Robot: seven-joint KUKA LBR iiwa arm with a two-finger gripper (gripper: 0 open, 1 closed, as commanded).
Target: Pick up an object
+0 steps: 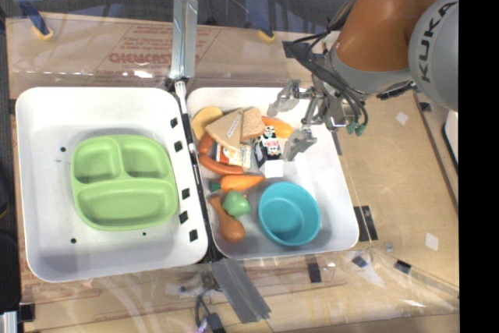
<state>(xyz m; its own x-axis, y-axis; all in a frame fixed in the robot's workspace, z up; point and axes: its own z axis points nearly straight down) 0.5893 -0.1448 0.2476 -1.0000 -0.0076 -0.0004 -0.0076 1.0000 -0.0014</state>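
1. Two bins sit side by side on the table (405, 191).
2. The left bin (39, 168) holds a divided plate (123, 182).
3. In the right bin (339, 191), a bowl (288, 213) lies nearest the camera, a carrot (242, 183) just left of it, and bread slices (234, 129) behind them.
4. The tool (300, 125) hangs over that bin's far right part.

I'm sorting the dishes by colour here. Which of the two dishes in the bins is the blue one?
The round blue plastic bowl, in the right white bin near its front corner. The other dish is a green three-compartment plastic plate, alone in the left white bin.
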